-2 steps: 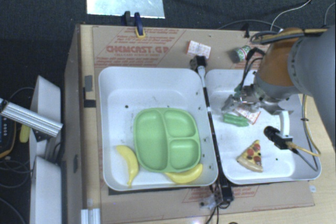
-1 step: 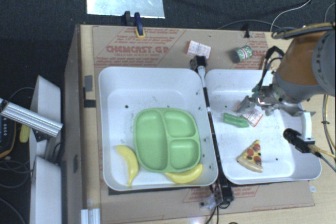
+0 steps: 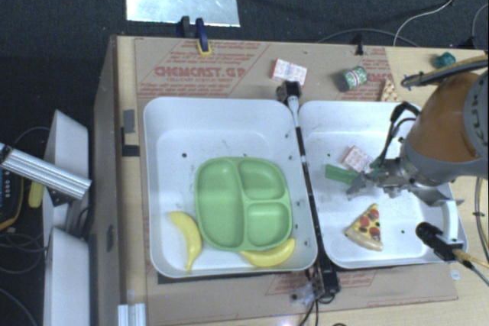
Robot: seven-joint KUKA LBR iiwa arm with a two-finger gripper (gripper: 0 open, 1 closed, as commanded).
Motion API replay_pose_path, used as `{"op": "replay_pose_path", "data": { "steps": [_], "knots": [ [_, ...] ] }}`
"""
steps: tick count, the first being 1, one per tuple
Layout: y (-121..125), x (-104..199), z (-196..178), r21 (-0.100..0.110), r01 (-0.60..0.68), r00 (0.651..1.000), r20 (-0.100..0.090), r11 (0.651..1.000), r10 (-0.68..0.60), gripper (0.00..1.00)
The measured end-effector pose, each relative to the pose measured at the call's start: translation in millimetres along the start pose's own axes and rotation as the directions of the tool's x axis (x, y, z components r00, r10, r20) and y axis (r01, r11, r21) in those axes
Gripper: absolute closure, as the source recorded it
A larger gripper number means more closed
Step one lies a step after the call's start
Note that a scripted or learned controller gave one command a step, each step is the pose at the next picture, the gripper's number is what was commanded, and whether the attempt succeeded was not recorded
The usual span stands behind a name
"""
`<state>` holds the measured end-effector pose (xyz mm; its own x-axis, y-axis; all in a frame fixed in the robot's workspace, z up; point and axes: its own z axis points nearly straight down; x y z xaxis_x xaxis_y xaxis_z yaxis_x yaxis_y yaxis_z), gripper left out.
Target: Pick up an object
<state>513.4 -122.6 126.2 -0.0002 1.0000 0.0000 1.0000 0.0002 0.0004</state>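
My gripper (image 3: 357, 185) reaches into the right bin (image 3: 405, 259) from the right, low over the bin floor. Its tips sit just right of a green flat piece (image 3: 337, 173) and below a small pink-and-white card (image 3: 356, 158). A pizza slice toy (image 3: 367, 227) lies below the gripper, near the bin's front. In the left bin (image 3: 160, 164) a green divided plate (image 3: 243, 202) rests with a yellow banana (image 3: 187, 237) at its lower left and another banana (image 3: 270, 254) under its front edge.
The orange and grey arm (image 3: 451, 133) covers the right bin's right side. On the cardboard behind the bins lie a small card (image 3: 289, 72) and a green can (image 3: 354, 78). A black divider (image 3: 302, 164) runs between the bins.
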Motion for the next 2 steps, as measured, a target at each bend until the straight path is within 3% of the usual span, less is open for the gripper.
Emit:
{"op": "replay_pose_path", "data": {
  "steps": [1, 2],
  "knots": [
    [-26.6, -3.4, 41.9, -0.001, 0.0, 1.0, 0.0, 1.0, 0.0, 0.0],
    [-25.0, -2.8, 31.1, -0.004, 0.002, 1.0, -0.001, 1.0, -0.002, 1.0]
  ]
}}
